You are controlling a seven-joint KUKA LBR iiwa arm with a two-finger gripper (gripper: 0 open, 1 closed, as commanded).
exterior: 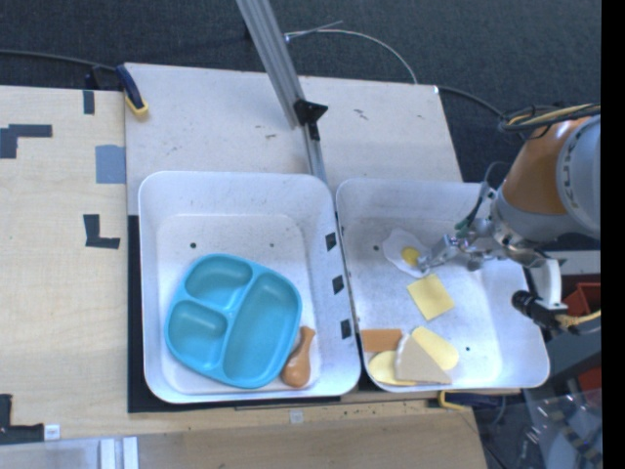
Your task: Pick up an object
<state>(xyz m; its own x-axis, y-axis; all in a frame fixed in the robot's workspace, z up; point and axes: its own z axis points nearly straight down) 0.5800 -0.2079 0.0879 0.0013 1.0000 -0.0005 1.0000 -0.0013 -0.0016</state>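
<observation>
Two white bins on one surface. Landmark: right bin. Left bin, touching the right bin's left wall: one blue divided plate with three compartments; one tan drumstick-shaped toy lying just beside the plate's edge nearest the right bin. Right bin contents, five items counted: one white fried-egg toy with a yellow yolk, toward the bin's far middle; one flat yellow square near the bin's centre; one orange block at the near left corner; one pale wedge with a yellow edge beside the block, resting on one yellow disc at the near wall. One arm, grey with an orange band, enters over the right bin's right wall. One end effector, low over the right bin, its tip just beside the egg toy; how far its fingers stand apart cannot be told, and nothing is seen held between them. One metal pole slants above the right bin's far left corner.
</observation>
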